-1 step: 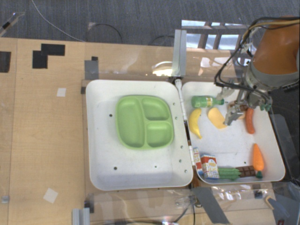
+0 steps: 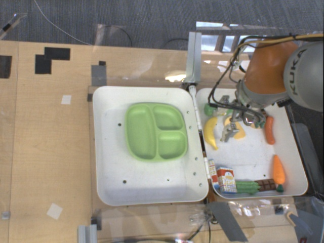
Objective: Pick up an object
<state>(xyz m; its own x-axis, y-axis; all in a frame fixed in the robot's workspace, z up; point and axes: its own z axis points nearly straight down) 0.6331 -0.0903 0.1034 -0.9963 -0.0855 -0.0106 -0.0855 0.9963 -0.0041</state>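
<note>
Whether my jaws were spread or pressed together I could not tell, since my own wrist and its cables hid them from above; my gripper [image 2: 233, 129] hung low over the upper part of the right bin. Going from the left, the wooden bench [image 2: 45, 151] lay bare except for a few black marks near its far edge. Next came the left bin [image 2: 109, 186], white and shallow, bearing a green divided plate [image 2: 154, 131] with three compartments, lying flat near its middle. Across the divider sat the right bin [image 2: 253, 158]. Along its left wall lay a yellow banana [image 2: 210, 133], curved, just beside my gripper, with a small green thing [image 2: 209, 109] above it near the far wall. A yellow object [image 2: 238, 133] sat right under my gripper, partly hidden, so I could not tell whether I touched it. Near the front left corner stood a small carton [image 2: 226, 180], with a green vegetable [image 2: 248, 187] lying next to it along the front wall. Farther right, an orange carrot [image 2: 278, 170] lay near the right wall, and a red sausage-like piece [image 2: 270, 129] lay above it, well apart from the carton.
</note>
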